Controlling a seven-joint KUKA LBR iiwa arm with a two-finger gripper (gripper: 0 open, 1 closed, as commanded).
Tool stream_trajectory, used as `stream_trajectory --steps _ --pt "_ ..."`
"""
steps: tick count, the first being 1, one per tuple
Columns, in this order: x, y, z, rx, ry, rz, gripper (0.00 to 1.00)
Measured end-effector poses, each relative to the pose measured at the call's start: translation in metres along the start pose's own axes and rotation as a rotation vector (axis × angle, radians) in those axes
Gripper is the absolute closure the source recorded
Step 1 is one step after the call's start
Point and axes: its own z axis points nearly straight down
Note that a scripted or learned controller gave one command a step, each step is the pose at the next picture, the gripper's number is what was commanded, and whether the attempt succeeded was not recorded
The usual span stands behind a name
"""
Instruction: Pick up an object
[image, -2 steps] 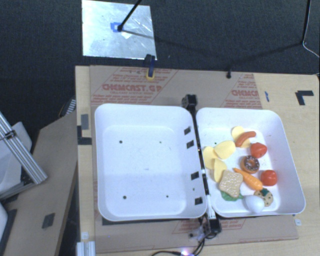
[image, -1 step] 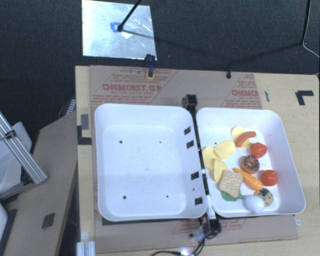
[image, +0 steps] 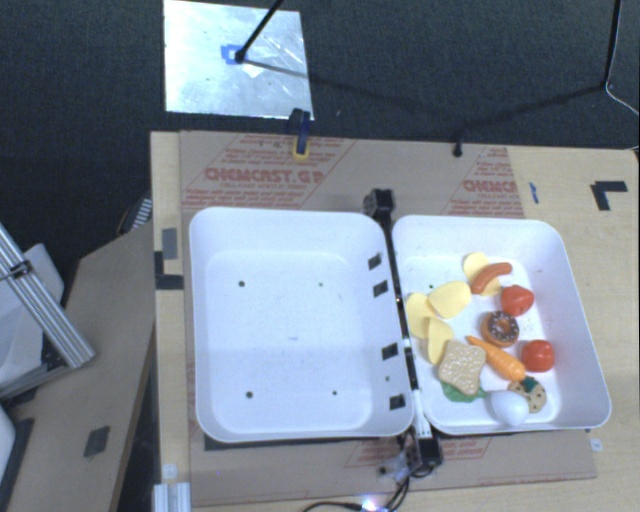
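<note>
nearest the lens, at the front edge of the desk (image: 260, 170), a small knot of wires (image: 415, 462) just below the seam between the two bins.

in the right bin (image: 583, 335), a heap of toy food crowded toward its front half:
- a white egg (image: 508, 407) closest to the front rim, touching a speckled cookie (image: 536, 396) on its right
- a slice of brown bread (image: 462, 367) lying over a green leaf (image: 455, 392), just left of the egg
- an orange carrot (image: 497, 357) slanting between the bread and a red tomato (image: 537, 354)
- a chocolate doughnut (image: 499, 328) with light sprinkles, just behind the carrot
- a second red piece (image: 517, 299) behind the doughnut, rounded, kind not clear
- a reddish sausage (image: 490, 277) resting against a pale yellow slice (image: 474, 264) at the back of the heap
- three more yellow slices (image: 450, 298) fanned along the left wall, overlapping one another

left bin (image: 200, 300) pressed against the right one, with four small dark dots on its white floor. black clips (image: 380, 290) spaced down the shared rims.

behind the bins, printed brown cardboard over the desk, a blue and yellow clamp (image: 299, 133) at its back edge, and a shiny foil sheet (image: 238, 60) beyond on dark carpet. a metal rail (image: 35, 310) at the far left.

end effector: cannot tell whether spread or pressed together.
</note>
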Motion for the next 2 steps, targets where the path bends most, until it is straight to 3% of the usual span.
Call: stream_trajectory --steps 1,2 --pt "-0.001 -0.001 0.079 0.008 0.002 0.006 1.00" --pt "0.001 -0.038 0.283 0.017 0.006 0.006 1.00"
